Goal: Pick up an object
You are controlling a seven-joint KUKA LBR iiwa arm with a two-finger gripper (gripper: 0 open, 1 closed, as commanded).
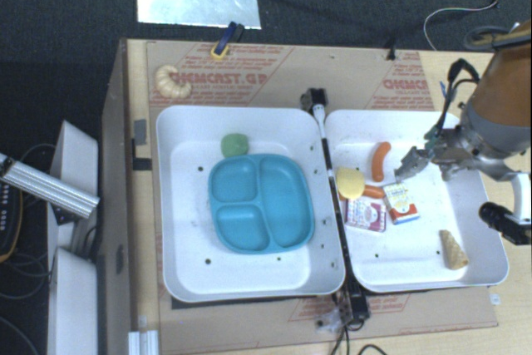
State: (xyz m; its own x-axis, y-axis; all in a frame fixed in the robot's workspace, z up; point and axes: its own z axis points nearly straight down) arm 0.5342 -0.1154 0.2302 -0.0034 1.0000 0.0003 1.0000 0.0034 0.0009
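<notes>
My gripper hangs over the middle of the right bin, reaching in from the right. Its tip is just right of an orange sausage and just above a small white and red carton. Nothing is seen held in it. A yellow rounded piece lies by the bin's left wall. Below it lies a red and white packet. A tan cone rests near the bin's front right corner.
The left bin holds a blue divided plate with a small green piece behind it. A black divider rail runs between the bins. A pale coiled thing lies on the bench behind the left bin.
</notes>
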